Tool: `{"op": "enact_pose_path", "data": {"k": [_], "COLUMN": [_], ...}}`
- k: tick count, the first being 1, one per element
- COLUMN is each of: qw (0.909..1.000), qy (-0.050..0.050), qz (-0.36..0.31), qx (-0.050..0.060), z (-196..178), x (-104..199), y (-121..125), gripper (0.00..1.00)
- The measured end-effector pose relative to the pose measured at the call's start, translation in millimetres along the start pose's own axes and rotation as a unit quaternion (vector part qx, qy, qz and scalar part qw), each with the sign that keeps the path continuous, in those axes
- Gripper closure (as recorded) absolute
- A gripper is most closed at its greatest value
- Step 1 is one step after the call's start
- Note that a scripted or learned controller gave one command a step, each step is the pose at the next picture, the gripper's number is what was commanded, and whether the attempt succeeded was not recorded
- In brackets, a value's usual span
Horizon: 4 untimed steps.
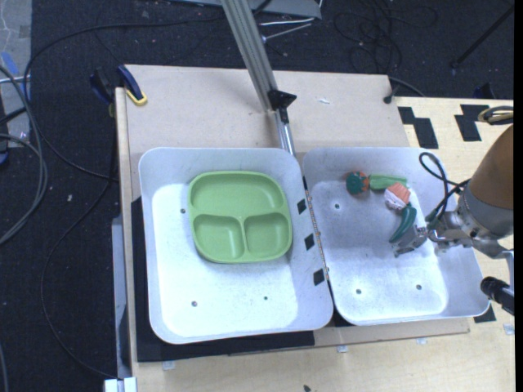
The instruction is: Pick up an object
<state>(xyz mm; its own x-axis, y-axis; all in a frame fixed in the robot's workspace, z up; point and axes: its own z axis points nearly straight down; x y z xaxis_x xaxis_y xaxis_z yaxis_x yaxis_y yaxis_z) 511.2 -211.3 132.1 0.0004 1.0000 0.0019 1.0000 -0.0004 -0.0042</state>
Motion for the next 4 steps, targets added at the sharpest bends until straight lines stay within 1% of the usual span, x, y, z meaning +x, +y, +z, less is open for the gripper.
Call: {"op": "enact_pose_path", "data": {"k": [1,2,3,4], "qw": [1.0000,1.0000,1.0000,1.0000], "qy": [-0.002,-0.004,-0.002,-0.002], "qz": [0.000,0.000,-0.001,-0.002], "qx": [-0.004,-0.007,-0.005,-0.005], "z": [39,26,-36,-81], "x": [0,-2,2,-1], "y": [1,3,3,9], "gripper": [0.00,1.00,1.00,1.00]}}
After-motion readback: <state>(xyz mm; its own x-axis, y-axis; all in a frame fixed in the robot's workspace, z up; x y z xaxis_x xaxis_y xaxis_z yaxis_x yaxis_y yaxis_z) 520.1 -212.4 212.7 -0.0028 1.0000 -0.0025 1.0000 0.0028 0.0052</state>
